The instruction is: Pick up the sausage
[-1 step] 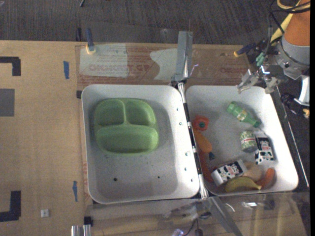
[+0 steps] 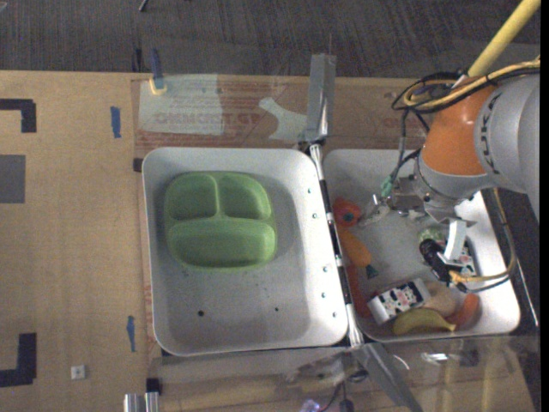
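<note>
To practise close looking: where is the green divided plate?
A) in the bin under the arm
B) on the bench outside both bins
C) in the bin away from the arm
C: the green divided plate lies in the view's left bin, while the arm hangs over the other bin.

The pincer (image 2: 376, 210) hangs over the right bin (image 2: 399, 251), just beside an orange piece (image 2: 346, 212). Nearer the front than the pincer lie a spotted white carton (image 2: 399, 299) and a banana (image 2: 422, 322). Well apart from it sits a green divided plate (image 2: 220, 220).
</note>
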